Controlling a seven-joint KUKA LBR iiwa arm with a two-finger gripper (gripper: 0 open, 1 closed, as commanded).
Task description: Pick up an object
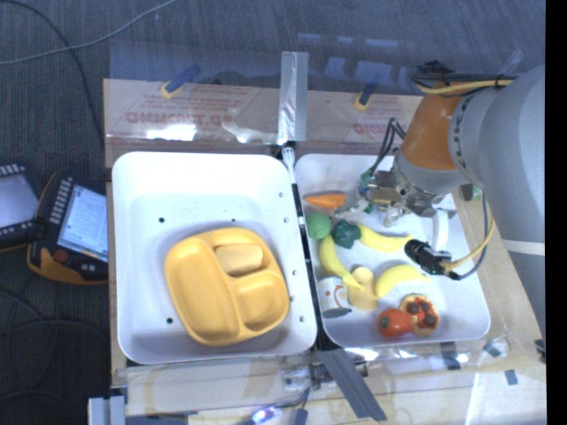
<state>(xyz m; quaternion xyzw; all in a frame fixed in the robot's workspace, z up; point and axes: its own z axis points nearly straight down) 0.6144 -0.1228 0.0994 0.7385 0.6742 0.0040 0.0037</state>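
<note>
Camera view, from the near edge outward: the right bin [474, 321] holds the toy food bunched toward its left and near side, where a slanted look down makes each piece easy to tell apart. Nearest lie a tomato [395, 322] and a pizza slice [420, 312], touching; just behind them sit a can [333, 296] against the divider, a pale piece [362, 280], and a banana [398, 278]. Farther on, a second banana [330, 257] runs beside a broccoli [345, 234], with a third banana [386, 239] curving toward the arm and a carrot [325, 201] farthest in. The left bin [133, 264] carries only a yellow tray [227, 283], likely kept as the drop side. The gripper [381, 193] hangs low over the far pieces, probably choosing among carrot, broccoli and banana; whether it is clenched or released I cannot tell, and nothing visibly sits in it.
</note>
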